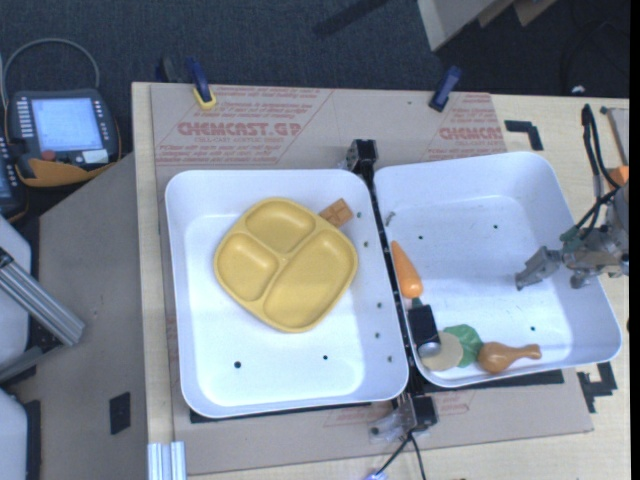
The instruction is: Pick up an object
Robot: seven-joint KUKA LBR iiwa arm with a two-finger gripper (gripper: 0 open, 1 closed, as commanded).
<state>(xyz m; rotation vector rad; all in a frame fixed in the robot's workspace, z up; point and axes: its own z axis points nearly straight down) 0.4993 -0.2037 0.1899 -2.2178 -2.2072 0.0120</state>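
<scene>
Nothing was picked yet: the gripper (pixel 537 271) hung over the right bin (pixel 480 208) with fingers spread and bare, well apart from the carrot (pixel 405 269) at that bin's left wall.

A divided plate (pixel 287 264) lies in the left bin (pixel 190 298), toward twelve o'clock, a small block (pixel 336 212) at its one-o'clock edge. In the right bin (pixel 520 183), a carrot (pixel 405 269) lies at nine o'clock; a drumstick (pixel 506 353) lies at six.
</scene>
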